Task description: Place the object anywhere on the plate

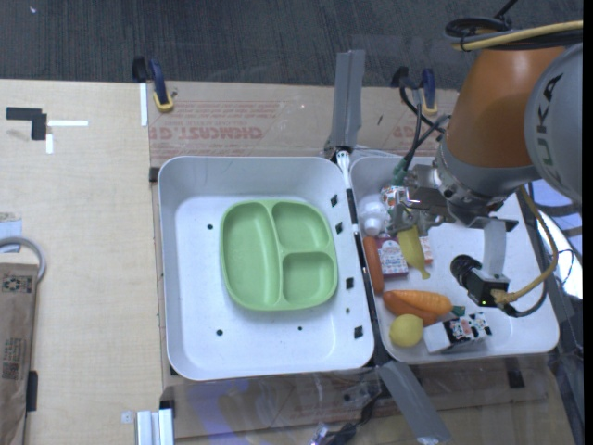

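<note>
A green divided plate [278, 253] lies in the left white bin [185, 276], with nothing on it. My gripper [409, 217] hangs low over the back left part of the right bin [528, 327]. Directly below it sit a yellow banana [413, 251] and a red-and-white packet [393, 260]. A small round white object [372, 217] and a small multicoloured item [394, 196] sit just left of the gripper. The arm's wrist hides much of the bin's back.
Nearer the front of the right bin lie an orange carrot [417, 301], a yellow lemon [405, 330] and a black-and-white carton [459, 330]. A black cable fitting [473, 281] hangs beside the arm. A raised divider [357, 248] separates the two bins.
</note>
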Robot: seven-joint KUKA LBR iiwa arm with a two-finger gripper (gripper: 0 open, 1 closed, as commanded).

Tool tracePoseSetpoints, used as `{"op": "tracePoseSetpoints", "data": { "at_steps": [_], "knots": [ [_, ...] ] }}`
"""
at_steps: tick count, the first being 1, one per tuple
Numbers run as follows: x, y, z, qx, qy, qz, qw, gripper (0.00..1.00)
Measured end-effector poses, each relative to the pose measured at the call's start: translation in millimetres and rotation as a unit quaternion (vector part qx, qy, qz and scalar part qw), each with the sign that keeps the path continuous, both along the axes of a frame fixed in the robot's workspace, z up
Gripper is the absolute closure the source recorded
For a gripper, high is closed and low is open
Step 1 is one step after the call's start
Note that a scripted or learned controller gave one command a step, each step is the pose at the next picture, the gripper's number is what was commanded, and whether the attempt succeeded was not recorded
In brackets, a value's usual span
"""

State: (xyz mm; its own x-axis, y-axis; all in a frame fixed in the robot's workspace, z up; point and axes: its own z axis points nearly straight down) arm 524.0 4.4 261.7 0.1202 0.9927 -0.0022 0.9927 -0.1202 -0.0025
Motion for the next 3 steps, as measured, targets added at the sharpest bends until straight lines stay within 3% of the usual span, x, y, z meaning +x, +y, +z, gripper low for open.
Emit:
{"op": "tracePoseSetpoints", "data": {
  "at_steps": [1, 2, 3],
  "knots": [
    [-10, 67, 34, 0.0000, 0.000, 0.018, 0.9998, 1.00],
    [13, 108, 13, -0.0003, 0.001, 0.090, 0.9960, 1.00],
    [13, 108, 13, -0.0004, 0.001, 0.090, 0.9959, 0.00]
  ]
}}
